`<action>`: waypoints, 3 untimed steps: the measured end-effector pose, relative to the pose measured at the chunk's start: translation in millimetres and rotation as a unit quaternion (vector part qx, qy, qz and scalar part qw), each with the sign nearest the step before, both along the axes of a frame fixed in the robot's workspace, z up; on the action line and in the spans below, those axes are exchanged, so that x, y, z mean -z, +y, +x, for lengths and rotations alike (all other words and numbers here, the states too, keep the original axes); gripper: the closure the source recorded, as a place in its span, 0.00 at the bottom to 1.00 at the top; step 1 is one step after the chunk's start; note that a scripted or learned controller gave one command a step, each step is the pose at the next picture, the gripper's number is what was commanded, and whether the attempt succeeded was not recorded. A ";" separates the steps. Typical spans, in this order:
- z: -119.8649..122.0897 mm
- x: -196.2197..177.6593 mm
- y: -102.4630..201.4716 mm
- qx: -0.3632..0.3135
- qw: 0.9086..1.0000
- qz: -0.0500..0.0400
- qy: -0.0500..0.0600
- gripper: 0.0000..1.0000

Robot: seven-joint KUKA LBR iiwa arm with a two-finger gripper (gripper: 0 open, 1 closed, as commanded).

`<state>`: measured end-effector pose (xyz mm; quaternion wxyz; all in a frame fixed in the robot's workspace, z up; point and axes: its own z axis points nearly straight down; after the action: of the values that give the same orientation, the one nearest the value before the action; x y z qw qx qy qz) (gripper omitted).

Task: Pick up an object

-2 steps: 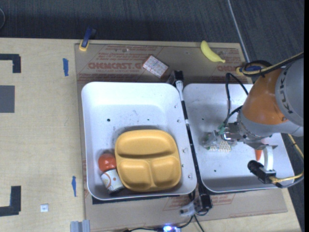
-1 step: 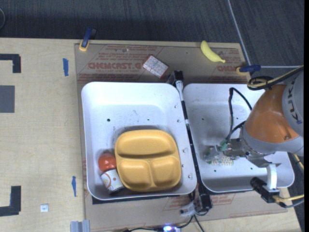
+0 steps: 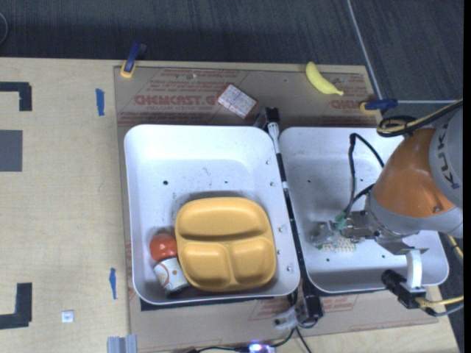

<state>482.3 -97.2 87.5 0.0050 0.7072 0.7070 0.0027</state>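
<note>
Where reaching leftward, arm (image 3: pixel 419 190) low over right bin (image 3: pixel 316 153).

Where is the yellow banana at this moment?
The yellow banana lies outside both bins, on the cardboard behind the right bin, near a blue clamp.

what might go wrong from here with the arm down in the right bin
1. The gripper is low over a small pale object on the floor of the right bin; the object looks flat and may slip out of a grasp.
2. Loose black cables hang beside the wrist and could snag.
3. The yellow tray and orange-white ball lie in the left bin, away from the gripper.
</note>
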 end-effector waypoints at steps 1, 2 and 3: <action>0.4 -0.3 3.1 0.001 1.000 -0.001 -0.001 0.00; 2.5 0.5 1.2 0.001 1.000 0.000 0.002 0.00; 1.4 0.1 0.1 0.000 1.000 0.001 0.001 0.00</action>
<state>483.6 -97.2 87.4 0.0039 0.7070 0.7072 0.0026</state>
